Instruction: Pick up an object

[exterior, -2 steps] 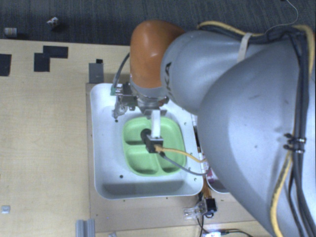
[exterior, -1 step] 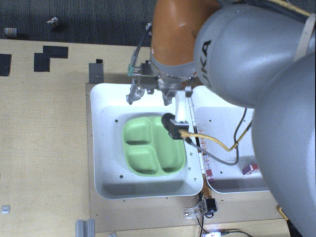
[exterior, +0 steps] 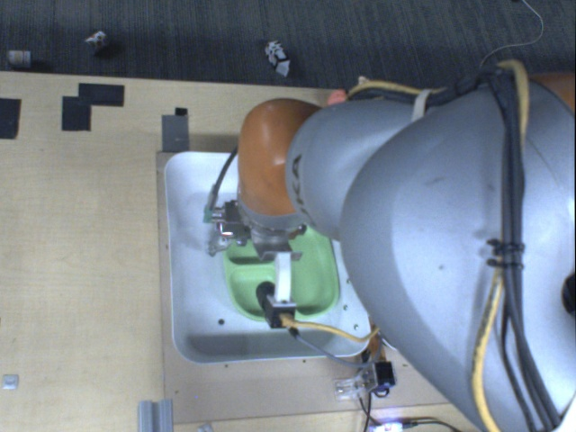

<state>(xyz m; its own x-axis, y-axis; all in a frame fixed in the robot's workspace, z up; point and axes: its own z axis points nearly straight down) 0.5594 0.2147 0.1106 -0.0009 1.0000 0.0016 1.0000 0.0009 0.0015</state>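
A light green square dish [exterior: 317,277] lies in the left white bin [exterior: 189,268], toward its near right part. The grey arm with its orange band reaches in from the right and hangs directly over the dish, hiding most of it. The gripper [exterior: 261,246] points down at the dish's far left area, under the wrist. Its tips are covered by the wrist and bracket.
The arm's bulk covers the right bin. The bin's left half shows bare white floor [exterior: 193,232]. Black patches [exterior: 90,104] mark the bench at the far left. A small clear part [exterior: 355,387] lies on the bench just in front of the bin.
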